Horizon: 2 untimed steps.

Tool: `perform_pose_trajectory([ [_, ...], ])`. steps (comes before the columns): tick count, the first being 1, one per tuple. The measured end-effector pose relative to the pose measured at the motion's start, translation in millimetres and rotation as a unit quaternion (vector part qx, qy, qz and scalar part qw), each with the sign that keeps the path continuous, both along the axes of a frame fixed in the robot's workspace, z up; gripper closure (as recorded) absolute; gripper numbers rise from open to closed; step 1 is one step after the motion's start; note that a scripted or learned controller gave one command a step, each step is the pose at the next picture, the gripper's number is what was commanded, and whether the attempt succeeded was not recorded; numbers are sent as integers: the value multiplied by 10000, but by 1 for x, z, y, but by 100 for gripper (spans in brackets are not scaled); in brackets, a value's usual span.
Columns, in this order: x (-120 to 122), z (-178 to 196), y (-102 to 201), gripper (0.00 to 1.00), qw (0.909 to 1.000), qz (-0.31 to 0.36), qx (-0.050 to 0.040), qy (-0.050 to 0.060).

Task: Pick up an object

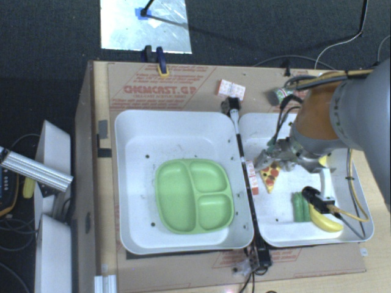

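**Hand poised over the pizza slice, grasp not yet made**

The brown, card-covered desk carries two shallow white bins side by side. The grey arm with its orange band reaches in from the right and hangs over the right bin. The left bin holds a pale green divided plastic plate, lying flat and well apart from the arm.

In the right bin, near the front wall, lies a yellow toy banana. Just beside it is a dark green ribbed toy vegetable. Closer to the divider between the bins lies a small triangular toy pizza slice, yellow with red spots. The metal hand sits just above and behind the slice. It seems to be the thing aimed at. Whether the hand is apart or together cannot be told from this slanted view, and nothing can be seen clamped in it.

The risks, as I judge them:

- **Thin target:** the slice lies flat on the bin floor, so a closing hand could skate over it or only nudge it.
- **Off-centre approach:** the hand looks set towards the slice's far edge, so a squeeze there may push the slice towards the divider wall rather than grip it.
- **Floor contact:** going down too far would press the hand into the bin floor.
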State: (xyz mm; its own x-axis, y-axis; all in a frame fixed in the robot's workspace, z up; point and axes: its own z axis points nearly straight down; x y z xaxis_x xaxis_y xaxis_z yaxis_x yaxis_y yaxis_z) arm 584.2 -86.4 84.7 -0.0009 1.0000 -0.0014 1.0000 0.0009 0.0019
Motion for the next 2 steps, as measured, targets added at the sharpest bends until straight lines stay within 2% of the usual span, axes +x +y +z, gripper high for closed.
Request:
perform_pose_trajectory([
  [1, -9, 0, -1, 0, 10000, 0, 6, 7],
  [2, 7, 0, -4, 0, 10000, 11, 8, -2],
])
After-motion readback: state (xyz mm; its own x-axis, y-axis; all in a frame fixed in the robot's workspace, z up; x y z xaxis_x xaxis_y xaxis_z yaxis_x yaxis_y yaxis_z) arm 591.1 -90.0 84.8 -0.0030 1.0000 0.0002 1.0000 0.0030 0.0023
